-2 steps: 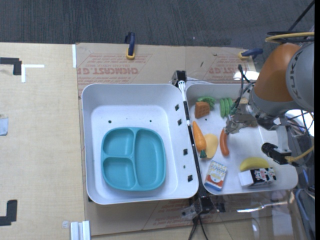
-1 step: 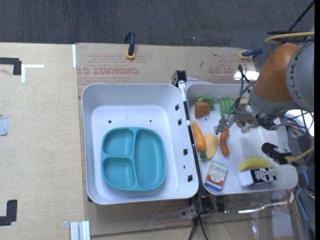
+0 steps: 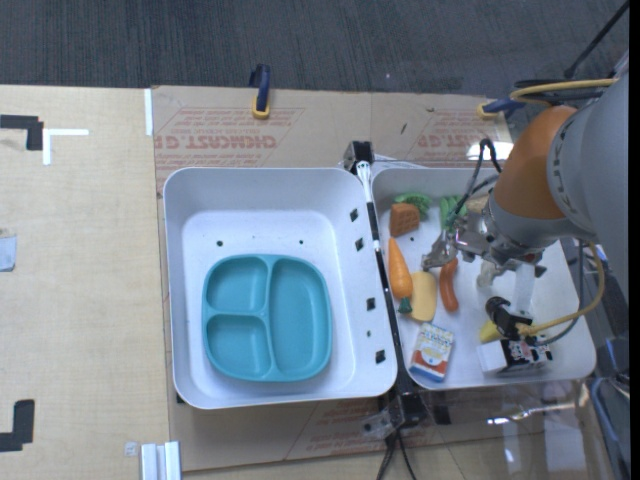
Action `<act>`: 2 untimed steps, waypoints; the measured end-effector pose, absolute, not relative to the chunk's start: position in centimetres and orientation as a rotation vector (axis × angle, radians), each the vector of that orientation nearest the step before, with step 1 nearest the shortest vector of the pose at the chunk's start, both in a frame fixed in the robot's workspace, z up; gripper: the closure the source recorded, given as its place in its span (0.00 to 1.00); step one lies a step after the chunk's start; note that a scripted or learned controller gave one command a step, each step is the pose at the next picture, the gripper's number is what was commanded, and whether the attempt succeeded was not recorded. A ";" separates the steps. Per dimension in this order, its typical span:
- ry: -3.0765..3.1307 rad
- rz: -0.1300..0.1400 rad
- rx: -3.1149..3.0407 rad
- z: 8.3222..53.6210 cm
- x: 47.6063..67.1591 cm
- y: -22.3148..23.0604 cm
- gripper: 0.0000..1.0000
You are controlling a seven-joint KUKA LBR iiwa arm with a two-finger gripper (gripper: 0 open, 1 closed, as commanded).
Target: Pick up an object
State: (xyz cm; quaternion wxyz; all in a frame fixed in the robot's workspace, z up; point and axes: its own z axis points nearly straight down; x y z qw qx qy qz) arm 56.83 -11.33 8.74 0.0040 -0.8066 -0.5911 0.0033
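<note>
Two bins side by side on the table (image 3: 80, 298): the left bin (image 3: 185, 268) holds a divided tray (image 3: 268, 318); the right bin (image 3: 565, 358) holds a carrot (image 3: 399, 270), a sausage (image 3: 448, 286) right of it, and a carton (image 3: 431, 354) nearest.

My arm (image 3: 590, 158) is grey, with an orange band (image 3: 530, 173) above the wrist. Both shallow plastic bins are white: the left bin (image 3: 190, 268) holds a turquoise three-compartment tray (image 3: 268, 317), plain and unpatterned. In the right bin (image 3: 560, 363) I see a long orange carrot (image 3: 400, 269), a pale yellow wedge (image 3: 425, 296), a small red sausage-shaped piece (image 3: 449, 286), a green leafy toy (image 3: 418, 203) and a small carton (image 3: 432, 354) printed in white, orange and blue. The bench (image 3: 80, 298) is tan cardboard with faint red lettering.
</note>
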 end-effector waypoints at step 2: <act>-2.247 0.007 -2.193 18.8 57.2 -6.4 1.00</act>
